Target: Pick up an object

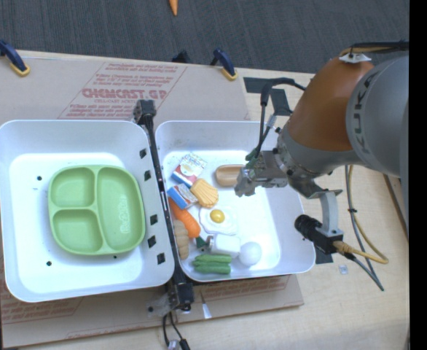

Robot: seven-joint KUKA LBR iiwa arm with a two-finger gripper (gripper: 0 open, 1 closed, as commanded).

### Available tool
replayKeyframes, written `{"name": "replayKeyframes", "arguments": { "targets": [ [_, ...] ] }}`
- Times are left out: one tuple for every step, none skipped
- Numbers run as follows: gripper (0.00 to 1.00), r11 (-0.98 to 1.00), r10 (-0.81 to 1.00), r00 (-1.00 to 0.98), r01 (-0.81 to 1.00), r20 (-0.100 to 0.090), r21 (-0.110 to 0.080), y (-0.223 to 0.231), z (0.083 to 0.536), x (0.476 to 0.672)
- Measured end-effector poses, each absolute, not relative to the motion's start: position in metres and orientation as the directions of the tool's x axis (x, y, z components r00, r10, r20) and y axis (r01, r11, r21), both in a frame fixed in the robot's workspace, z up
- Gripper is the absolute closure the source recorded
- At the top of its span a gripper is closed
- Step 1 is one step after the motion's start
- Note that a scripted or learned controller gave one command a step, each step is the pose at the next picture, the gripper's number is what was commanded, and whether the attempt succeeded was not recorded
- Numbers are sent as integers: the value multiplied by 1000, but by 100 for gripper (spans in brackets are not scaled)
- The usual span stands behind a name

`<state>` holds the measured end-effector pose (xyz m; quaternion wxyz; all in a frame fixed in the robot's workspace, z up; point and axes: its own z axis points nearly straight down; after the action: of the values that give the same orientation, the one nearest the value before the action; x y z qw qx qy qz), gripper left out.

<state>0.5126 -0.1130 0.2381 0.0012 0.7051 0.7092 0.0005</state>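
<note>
1. Camera view, from above and at a slant: two shallow white bins side by side on a cardboard sheet [126,86], joined along a black divider.
2. Left bin [9,217]: green three-compartment plate [97,210] lying flat near the middle.
3. Right bin [286,239]: a cluster of toy food, mostly toward the left and near side.
4. Within the cluster: bread roll [228,174] at the far side, just left of the gripper; waffle piece [205,192] just near-left of the roll; fried egg [218,218] nearer still; carrot [189,222] left of the egg; white egg [250,253] near the near wall; green beans [212,265] left of the white egg; small packets [184,175] and blue pieces by the divider.
5. Gripper [244,184] reaching in from the right, low over the right bin, beside or touching the roll's right end; cannot tell whether the jaws are apart or together, nor whether anything sits between them.
6. Grey arm with orange band [337,108] above and right of the gripper, over the bin's far-right corner.
</note>
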Motion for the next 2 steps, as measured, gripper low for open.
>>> {"name": "replayKeyframes", "arguments": {
  "targets": [
    [0, 6, 1000, -6, 1000, -1, 1, -113, 237, 512],
    [0, 6, 1000, -6, 1000, 1, -4, -142, 94, 476]
  ]
}}
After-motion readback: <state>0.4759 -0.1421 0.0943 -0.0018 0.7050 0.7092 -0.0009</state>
